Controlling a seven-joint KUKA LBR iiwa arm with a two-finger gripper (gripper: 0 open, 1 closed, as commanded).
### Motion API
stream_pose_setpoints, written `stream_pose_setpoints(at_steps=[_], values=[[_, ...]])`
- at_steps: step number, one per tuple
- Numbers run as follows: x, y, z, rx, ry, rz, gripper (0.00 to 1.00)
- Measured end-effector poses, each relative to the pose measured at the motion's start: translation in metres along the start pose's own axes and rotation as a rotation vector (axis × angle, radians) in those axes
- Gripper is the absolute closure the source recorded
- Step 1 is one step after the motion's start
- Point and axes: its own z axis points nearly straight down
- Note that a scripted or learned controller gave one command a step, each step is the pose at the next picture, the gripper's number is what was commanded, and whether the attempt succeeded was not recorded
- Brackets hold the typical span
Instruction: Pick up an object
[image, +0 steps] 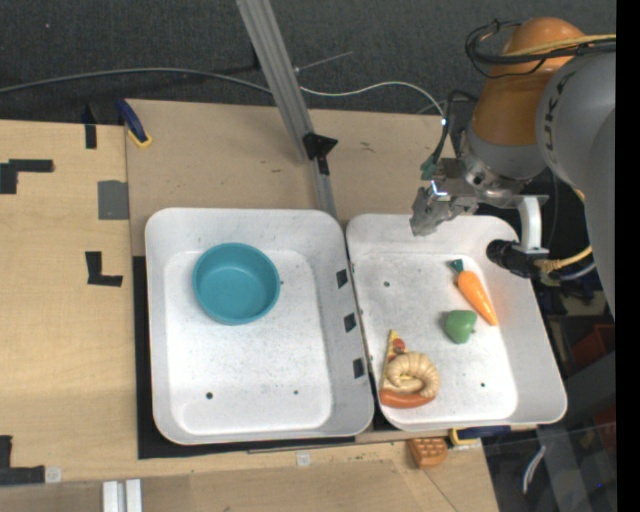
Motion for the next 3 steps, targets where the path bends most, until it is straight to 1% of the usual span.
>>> stream_pose_setpoints(at_steps=[1, 3], values=[[0.054, -0.007, -0.007, -0.001, 0.000, -0.001, 1.00], [0.164, 0.007, -0.012, -0.001, 0.000, -0.001, 1.00]])
